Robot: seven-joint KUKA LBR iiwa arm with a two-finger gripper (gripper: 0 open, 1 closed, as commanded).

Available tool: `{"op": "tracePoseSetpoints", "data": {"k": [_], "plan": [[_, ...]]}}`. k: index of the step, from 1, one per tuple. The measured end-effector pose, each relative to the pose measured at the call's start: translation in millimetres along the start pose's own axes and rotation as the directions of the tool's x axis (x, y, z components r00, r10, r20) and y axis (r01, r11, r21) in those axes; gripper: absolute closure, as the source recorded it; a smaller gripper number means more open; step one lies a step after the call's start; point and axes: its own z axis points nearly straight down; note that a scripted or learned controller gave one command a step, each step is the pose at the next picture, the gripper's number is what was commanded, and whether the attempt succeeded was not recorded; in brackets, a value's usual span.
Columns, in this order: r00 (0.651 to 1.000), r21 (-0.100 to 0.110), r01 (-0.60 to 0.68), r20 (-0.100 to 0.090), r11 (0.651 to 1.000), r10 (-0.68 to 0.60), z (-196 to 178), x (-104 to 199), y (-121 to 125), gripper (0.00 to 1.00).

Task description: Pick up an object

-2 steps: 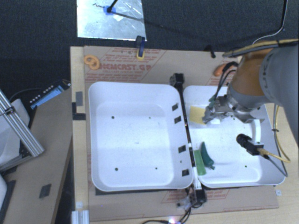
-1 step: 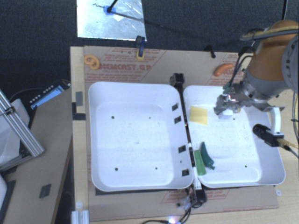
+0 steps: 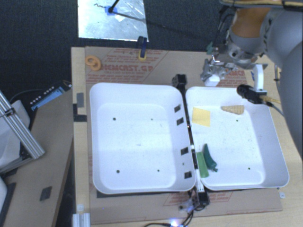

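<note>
- Nearest me, a green object (image 3: 206, 160) lay by the right bin's (image 3: 265, 174) inner wall.
- Farther in: a yellow square (image 3: 201, 117), then a tan wedge (image 3: 233, 109).
- Beyond the bin's far rim hung my gripper (image 3: 214, 73); I couldn't tell its finger opening.

Single fixed camera, mounted above the bench (image 3: 156, 63) and looking down at a slant. Near edge of the bench sits at the bottom of the frame; far edge lies toward the top, with dark floor beyond it. Standoff is moderate: both white bins are taken in whole, the left bin (image 3: 97, 126) left of centre and the right bin (image 3: 277, 145) close to the frame's right side. The arm (image 3: 265, 18) enters at the upper right, over the far right corner of the bench. Floor and equipment beside the bench's left edge are included.
</note>
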Motion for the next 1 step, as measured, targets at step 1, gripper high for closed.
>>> {"op": "tracePoseSetpoints", "data": {"k": [1], "plan": [[1.000, 0.013, 0.000, -0.003, 1.000, 0.000, 22.9, 75.2, -4.4, 1.00]]}}
